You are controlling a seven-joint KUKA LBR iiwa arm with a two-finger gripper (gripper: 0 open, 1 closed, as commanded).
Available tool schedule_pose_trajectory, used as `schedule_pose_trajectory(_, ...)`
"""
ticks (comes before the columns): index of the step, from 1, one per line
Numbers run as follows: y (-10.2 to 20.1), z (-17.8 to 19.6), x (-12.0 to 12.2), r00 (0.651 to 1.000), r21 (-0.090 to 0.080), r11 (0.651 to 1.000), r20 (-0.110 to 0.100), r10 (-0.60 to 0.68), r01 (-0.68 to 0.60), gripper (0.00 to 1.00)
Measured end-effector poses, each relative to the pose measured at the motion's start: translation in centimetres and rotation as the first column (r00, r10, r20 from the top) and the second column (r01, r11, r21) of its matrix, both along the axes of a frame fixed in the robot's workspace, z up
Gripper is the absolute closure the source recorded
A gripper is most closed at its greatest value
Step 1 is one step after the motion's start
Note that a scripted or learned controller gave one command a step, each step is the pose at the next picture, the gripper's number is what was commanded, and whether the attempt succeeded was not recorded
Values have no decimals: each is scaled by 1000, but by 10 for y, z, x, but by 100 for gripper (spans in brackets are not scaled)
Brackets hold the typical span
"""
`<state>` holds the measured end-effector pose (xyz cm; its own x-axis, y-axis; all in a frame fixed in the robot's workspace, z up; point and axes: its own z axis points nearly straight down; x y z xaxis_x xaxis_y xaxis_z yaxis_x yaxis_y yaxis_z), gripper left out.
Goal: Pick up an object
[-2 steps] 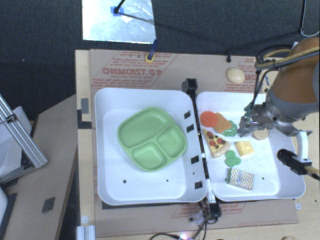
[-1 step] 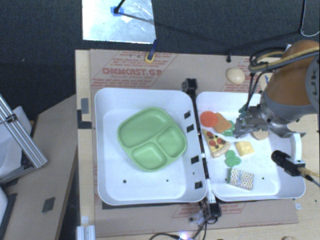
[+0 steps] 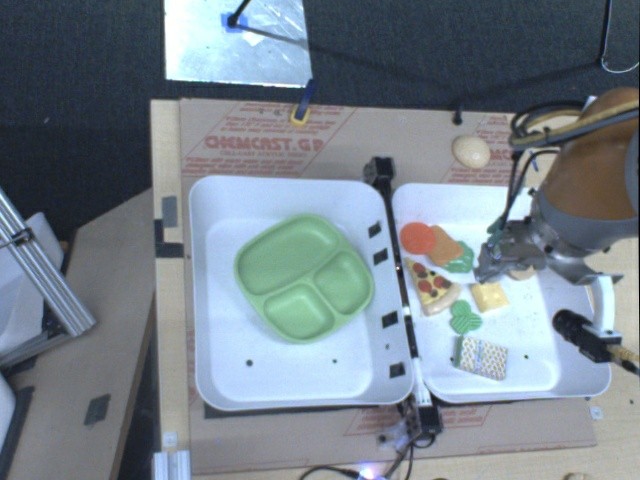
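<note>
Firstly, left bin [image 3: 222, 353]: white, shallow, carrying a green divided plate [image 3: 305, 276] at its middle.
Right bin [image 3: 540, 343]: white, holding all the small toy foods, clustered toward its left half.
Arm [image 3: 590, 183]: reaching in from the right, wrist over the far middle of the right bin.
Gripper [image 3: 497, 259]: low over the bin, just right of the orange piece [image 3: 452, 252] and just far of the yellow block [image 3: 489, 296]; cannot tell whether spread or closed, and nothing seen pinched.
Patterned packet [image 3: 483, 358]: lying flat near the bin's near edge, long axis running left to right with a slight tilt; probably light and soft.
Pizza slice [image 3: 432, 286]: flat, tip pointing far-left, crust toward near-right; likely stiff plastic, thin, hard to get under.
Red disc [image 3: 418, 237]: flat and round, no clear axis, touching the orange piece.
Likeliest target, yellow block: closest to the gripper, squarish and set slightly askew, so no marked long axis; judged light, rigid and smooth, perhaps slippery.
Hold: best across two opposite flat sides.
Green piece [image 3: 464, 317]: small, lumpy, between block and packet; awkward to pinch.
</note>
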<state>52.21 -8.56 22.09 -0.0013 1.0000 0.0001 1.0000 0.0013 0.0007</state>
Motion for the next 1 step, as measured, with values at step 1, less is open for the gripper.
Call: schedule_pose_trajectory(1, 5, 11, 16, 1000, 0, 1000, 2, 5, -5, 100)
